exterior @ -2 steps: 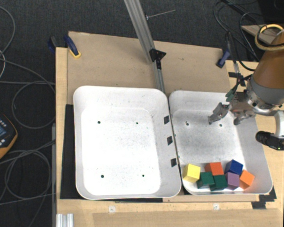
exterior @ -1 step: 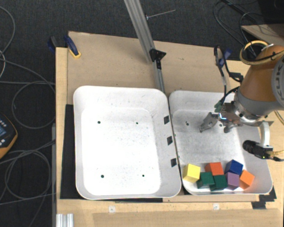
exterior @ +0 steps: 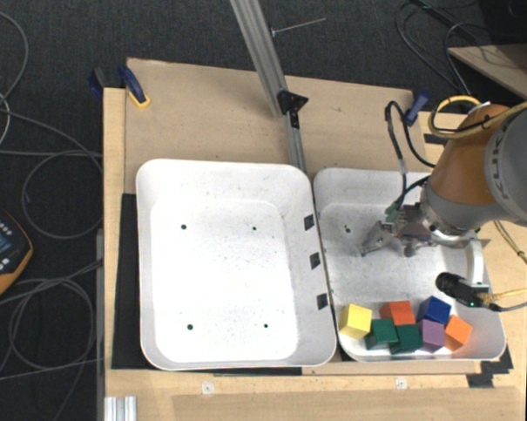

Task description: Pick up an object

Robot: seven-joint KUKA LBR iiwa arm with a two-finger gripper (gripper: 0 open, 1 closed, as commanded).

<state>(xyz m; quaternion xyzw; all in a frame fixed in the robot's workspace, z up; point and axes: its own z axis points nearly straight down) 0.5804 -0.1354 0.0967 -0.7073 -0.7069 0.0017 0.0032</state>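
Overhead, hand [exterior: 386, 238] open, holding nothing, above right bin [exterior: 351, 209]; no readable labels.

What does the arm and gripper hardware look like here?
Grey arm with a broad orange band above the wrist. Small grey metal gripper with two thin fingers. Black cables loop along the arm, and a black module with a small green light sits beside the wrist.

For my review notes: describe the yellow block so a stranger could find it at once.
Look at the right-hand white bin, then at the cluster of coloured blocks along its near edge. The yellow block is the leftmost of that cluster, next to a green block, and the only yellow one.
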